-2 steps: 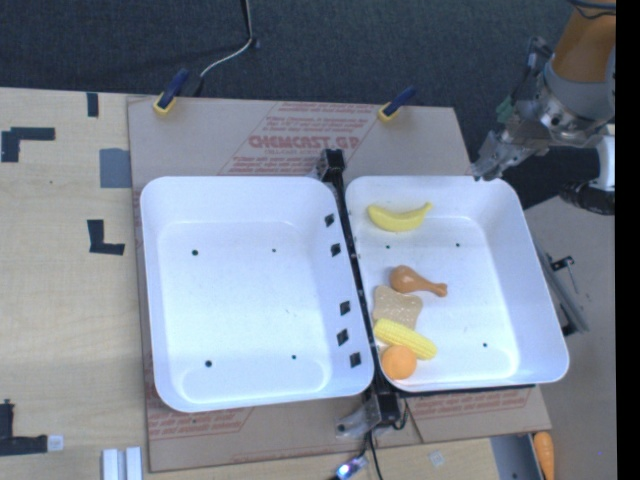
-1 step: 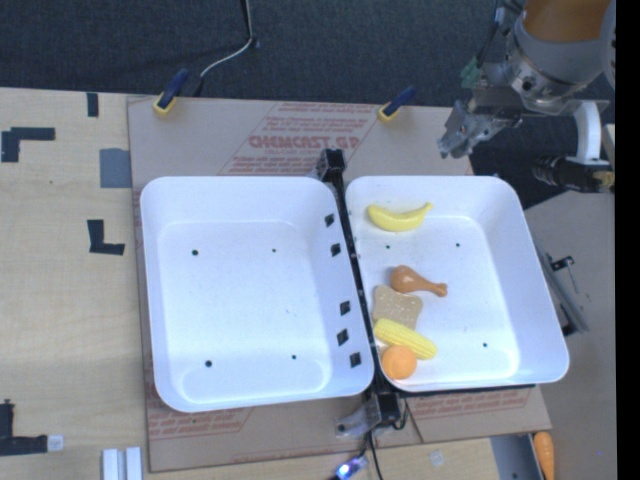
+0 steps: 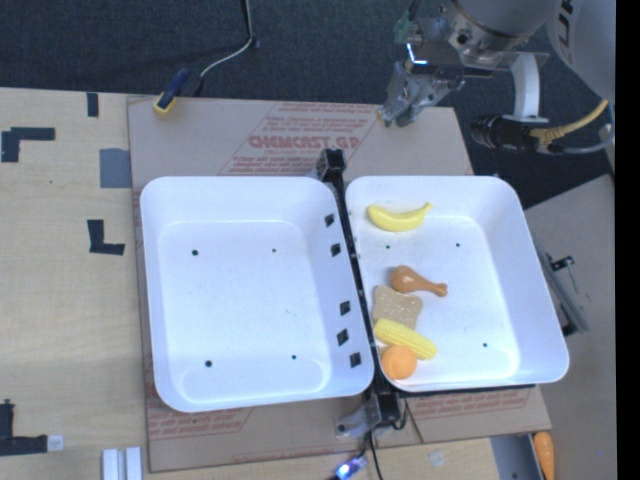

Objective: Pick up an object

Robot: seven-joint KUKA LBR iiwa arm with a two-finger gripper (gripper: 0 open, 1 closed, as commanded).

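The right bin [image 3: 500, 218] holds several toy foods along its left side: a yellow banana [image 3: 398, 216], a brown chicken drumstick [image 3: 416, 282], a tan slice of bread [image 3: 397, 306], a yellow corn cob [image 3: 406, 338] and an orange [image 3: 399, 364]. My gripper [image 3: 400, 108] hangs high above the bench behind the bins, over the brown board beyond the right bin's back left corner. Nothing shows between its fingertips.
The left bin [image 3: 240, 288] lies beside the right one, joined by a black clipped seam [image 3: 345, 268]. A yellow and blue tool [image 3: 172, 92] with a cable rests at the board's back left. Black cables and a hose trail at the right.
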